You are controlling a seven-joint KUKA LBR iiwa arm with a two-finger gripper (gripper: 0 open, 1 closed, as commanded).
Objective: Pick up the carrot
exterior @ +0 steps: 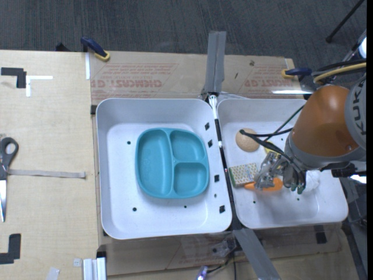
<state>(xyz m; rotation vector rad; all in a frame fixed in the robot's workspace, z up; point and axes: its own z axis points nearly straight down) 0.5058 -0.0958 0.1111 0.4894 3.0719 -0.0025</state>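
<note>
The carrot is a small orange piece lying on the floor of the right bin, near that bin's middle. My gripper is down directly over it and covers its middle, so orange shows on both sides of the gripper. The arm's orange band hangs above the bin's right half and hides what lies beneath it.
A tan egg-shaped object and a pale green textured block lie just left of the carrot. Something white sits to the gripper's right. The left bin holds a blue divided plate. Scissors lie on the bench at far left.
</note>
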